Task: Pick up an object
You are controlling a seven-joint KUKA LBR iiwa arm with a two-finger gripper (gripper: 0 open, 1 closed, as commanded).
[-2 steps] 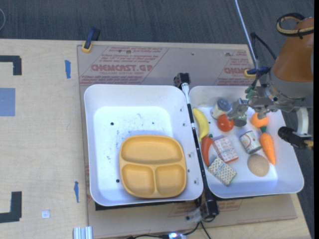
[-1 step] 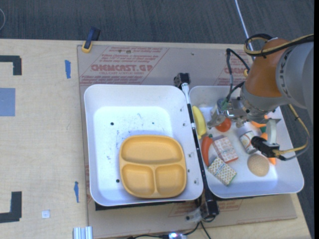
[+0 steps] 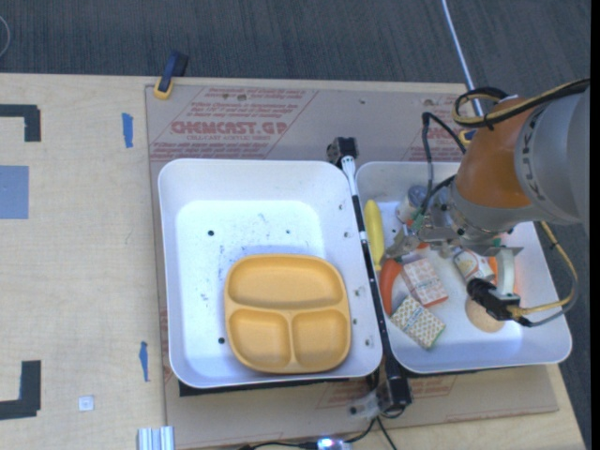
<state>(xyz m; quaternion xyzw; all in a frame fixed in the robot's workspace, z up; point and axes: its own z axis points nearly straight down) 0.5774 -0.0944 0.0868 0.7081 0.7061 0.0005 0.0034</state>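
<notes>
Reaching into the crowded right bin

Looking down from the fixed camera, the grey arm [image 3: 553,157] with its orange band comes in from the right and hangs over the right bin [image 3: 544,345], the natural place to hunt, since that is where the loose items lie. Its gripper [image 3: 424,234] sits low among the clutter near the bin's left side; whether it is apart or together I cannot tell, as the wrist and cabling hide it, and nothing is seen clamped in it.

Candidates for the pick lie close by: a slim yellow piece [image 3: 374,231] along the dividing wall, an orange carrot-like shape [image 3: 389,284] below it, a flat patterned packet [image 3: 425,280] and a checked square packet [image 3: 417,322] just under the gripper, and a rounded tan lump [image 3: 484,319] toward the lower right. The packets look thin and papery, lying flat, likely hard to pinch; the rounder pieces would probably offer a better hold.

The left bin [image 3: 187,195], smooth white plastic, carries a glossy yellow divided plate [image 3: 288,309] resting flat, well apart from the arm
</notes>
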